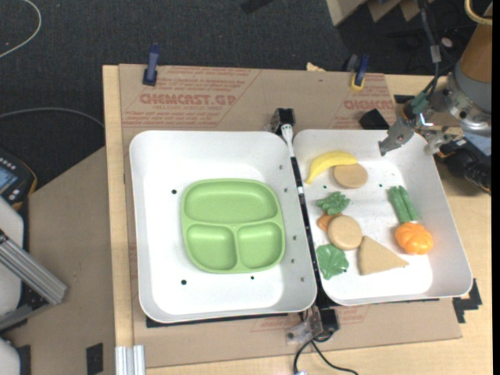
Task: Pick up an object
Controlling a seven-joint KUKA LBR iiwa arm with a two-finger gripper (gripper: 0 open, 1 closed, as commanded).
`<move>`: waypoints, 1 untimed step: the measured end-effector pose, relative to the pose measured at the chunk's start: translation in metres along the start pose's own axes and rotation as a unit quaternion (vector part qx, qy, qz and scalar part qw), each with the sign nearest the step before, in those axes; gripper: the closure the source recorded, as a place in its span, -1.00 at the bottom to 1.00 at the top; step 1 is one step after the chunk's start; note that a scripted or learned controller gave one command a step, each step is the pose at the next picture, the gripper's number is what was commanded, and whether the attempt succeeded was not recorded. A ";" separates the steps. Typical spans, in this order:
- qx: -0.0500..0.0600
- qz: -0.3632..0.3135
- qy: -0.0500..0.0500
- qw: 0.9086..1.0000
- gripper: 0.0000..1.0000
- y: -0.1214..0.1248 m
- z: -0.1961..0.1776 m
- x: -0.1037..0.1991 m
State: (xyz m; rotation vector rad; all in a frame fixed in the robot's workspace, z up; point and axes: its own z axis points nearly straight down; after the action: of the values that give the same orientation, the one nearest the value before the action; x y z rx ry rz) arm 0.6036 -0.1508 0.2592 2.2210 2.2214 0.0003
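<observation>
Bright, even overhead light, soft shadows — mild glare on white bins [148, 209], slightly soft focus.

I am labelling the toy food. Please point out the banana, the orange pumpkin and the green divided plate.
banana [331, 162]: camera view, middle of its curve.
orange pumpkin [413, 238]: camera view, centre of its body.
green divided plate [231, 201]: camera view, floor of its large compartment.

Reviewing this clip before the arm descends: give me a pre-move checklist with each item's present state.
1. Targets present in right bin: banana, pumpkin, wedge and others. Ok.
2. Gripper over the bin: at its upper right rim, above no object. Not ok.
3. Nothing between the fingers: ok.
4. Finger opening: cannot tell.
5. Objects spaced for a grasp: pumpkin touches green beans; round cookie crowded by greens. Not ok.
6. Green tray sits in left bin, away from the arm. Ok.
</observation>
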 end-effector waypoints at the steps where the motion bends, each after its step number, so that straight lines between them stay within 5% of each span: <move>1: 0.008 0.001 0.003 1.000 -1.00 -0.098 0.075 0.018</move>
State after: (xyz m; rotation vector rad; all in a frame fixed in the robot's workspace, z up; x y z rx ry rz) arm 0.5053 -0.1325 0.1840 2.2344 2.2290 -0.0116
